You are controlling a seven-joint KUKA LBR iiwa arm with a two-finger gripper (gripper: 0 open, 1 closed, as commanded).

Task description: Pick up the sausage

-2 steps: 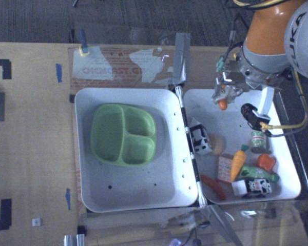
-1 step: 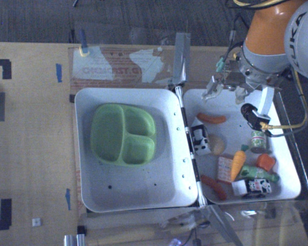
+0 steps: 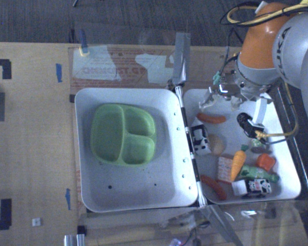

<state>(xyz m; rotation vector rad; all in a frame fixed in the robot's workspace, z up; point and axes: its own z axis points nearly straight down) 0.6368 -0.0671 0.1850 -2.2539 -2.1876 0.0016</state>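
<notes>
Camera view: sausage (image 3: 211, 119) lies near the right bin's (image 3: 292, 181) far edge, just below the gripper (image 3: 235, 97); jaws' state unclear. Likely light, smooth plastic; grip across its middle.

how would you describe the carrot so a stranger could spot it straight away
Look in the right white bin, the one crowded with toy food. The carrot lies in its middle part, tilted, between a pale wafer block and an orange-red pepper. It alone is a bright orange cone with a small green top.
</notes>
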